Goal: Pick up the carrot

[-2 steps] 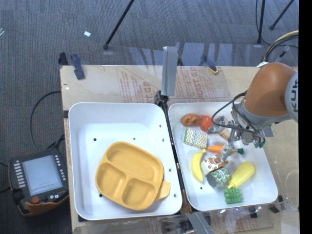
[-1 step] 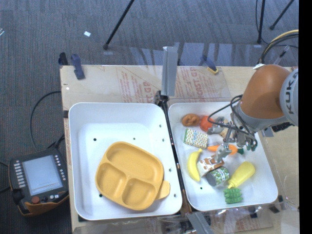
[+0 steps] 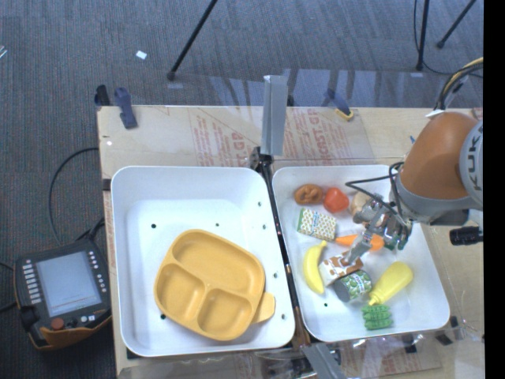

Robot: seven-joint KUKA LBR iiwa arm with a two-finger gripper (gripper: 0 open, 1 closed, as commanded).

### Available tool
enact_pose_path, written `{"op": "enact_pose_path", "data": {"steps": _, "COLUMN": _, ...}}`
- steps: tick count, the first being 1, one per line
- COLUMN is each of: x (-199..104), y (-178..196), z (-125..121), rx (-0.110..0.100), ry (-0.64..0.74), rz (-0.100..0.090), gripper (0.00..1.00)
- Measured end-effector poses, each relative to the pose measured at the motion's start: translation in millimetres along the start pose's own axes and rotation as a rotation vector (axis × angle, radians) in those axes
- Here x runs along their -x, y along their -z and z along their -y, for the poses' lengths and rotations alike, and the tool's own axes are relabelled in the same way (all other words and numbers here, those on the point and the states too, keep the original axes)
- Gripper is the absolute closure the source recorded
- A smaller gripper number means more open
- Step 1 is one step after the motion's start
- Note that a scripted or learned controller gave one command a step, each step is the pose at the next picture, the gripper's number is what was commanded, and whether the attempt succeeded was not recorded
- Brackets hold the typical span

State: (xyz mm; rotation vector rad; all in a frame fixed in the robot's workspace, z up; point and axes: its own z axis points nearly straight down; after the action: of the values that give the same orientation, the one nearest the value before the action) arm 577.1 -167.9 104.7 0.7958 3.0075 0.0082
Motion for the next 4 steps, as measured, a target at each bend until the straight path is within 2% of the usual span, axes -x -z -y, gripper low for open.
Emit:
{"op": "enact_pose_path", "data": {"steps": 1, "x": 0, "y": 11, "z": -4, "rx": 0.003, "ry": 0.007, "rz": -0.002, "gripper": 1.00}}
{"op": "enact_pose_path", "data": {"steps": 2, "x": -25, "y": 40, "z": -14, "rx": -0.015, "ry": -0.194, "rz": -0.027, "gripper": 1.00}}
{"op": "enact_pose_path", "data": {"steps": 3, "x": -31, "y": 4, "z": 33, "rx": -0.005, "ry": -0.093, "rz": 0.015, "gripper": 1.00}}
{"op": "enact_pose_path", "data": {"steps": 4, "x": -60, "y": -15, "z": 56, "rx": -0.010, "ry": 0.059, "rz": -0.029, "gripper": 1.00}}
